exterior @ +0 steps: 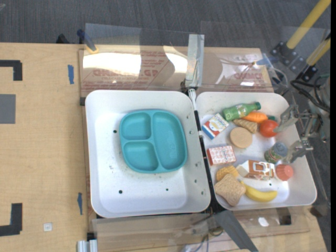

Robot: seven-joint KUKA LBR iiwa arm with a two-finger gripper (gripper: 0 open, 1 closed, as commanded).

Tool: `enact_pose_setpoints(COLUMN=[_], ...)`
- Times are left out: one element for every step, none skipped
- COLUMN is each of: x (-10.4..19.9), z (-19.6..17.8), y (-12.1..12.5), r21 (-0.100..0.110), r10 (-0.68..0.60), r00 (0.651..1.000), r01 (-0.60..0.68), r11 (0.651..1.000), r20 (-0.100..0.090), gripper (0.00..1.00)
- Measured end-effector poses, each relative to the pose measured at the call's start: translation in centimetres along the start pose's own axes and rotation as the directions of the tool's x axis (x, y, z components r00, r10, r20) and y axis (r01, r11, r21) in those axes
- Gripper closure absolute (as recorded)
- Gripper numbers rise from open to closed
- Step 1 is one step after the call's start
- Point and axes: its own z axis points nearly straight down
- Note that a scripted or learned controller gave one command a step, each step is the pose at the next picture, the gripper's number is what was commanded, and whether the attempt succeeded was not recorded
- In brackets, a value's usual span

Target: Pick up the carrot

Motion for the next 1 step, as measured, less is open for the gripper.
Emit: enact_pose_setpoints(x=[-6.77], z=[8.12], y=[0.97], r21=[-0.003], r10=[-0.166], r00=[0.986], r01=[0.166], r11=[0.986], r20=[-0.003], gripper=[0.0])
